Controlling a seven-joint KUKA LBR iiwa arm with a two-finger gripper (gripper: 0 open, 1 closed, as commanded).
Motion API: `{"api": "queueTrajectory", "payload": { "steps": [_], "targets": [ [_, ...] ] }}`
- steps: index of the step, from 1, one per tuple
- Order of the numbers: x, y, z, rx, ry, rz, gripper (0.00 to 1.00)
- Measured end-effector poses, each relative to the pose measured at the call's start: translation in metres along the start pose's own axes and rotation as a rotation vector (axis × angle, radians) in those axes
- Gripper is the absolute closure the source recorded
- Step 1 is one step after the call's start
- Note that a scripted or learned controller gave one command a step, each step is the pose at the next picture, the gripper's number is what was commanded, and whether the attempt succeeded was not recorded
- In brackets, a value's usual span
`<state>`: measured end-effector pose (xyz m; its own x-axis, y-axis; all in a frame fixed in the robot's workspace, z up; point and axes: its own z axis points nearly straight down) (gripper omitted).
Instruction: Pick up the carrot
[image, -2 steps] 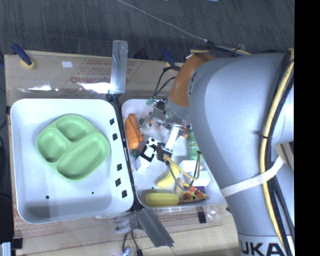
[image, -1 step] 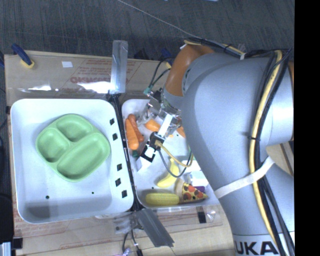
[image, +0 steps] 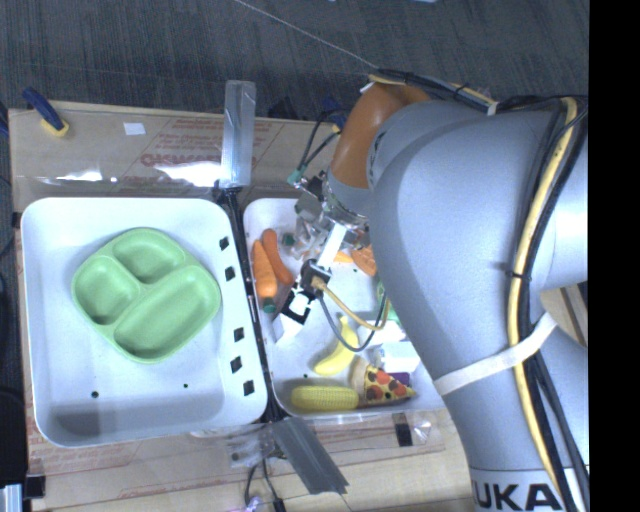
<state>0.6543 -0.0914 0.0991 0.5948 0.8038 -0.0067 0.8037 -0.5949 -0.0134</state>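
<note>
Carrot (image: 268, 268) along right bin's (image: 292, 356) left wall, hand (image: 312, 232) just beside; green plate (image: 148, 293) in left bin (image: 55, 235).

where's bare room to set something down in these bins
Left bin: bare floor between the green plate and the view's lower wall. Right bin is crowded: carrot, banana, corn, pizza slice, and the arm over it.

The large grey metal robot arm (image: 470, 250) carries dark capital letters low on its casing, at the bottom edge of the view. "UKA" reads plainly, and the start of the word is lost at the casing's curve. The brown cardboard sheet (image: 150, 140) along the top bears faded red print under clear film, too faint to read. A small white sticker (image: 133, 127) on it shows nothing legible.
</note>
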Motion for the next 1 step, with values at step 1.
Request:
{"api": "queueTrajectory", "payload": {
  "steps": [1],
  "targets": [
    [-0.0178,0.0116,0.0106,0.005,0.0,-0.454,1.0]
  ]
}}
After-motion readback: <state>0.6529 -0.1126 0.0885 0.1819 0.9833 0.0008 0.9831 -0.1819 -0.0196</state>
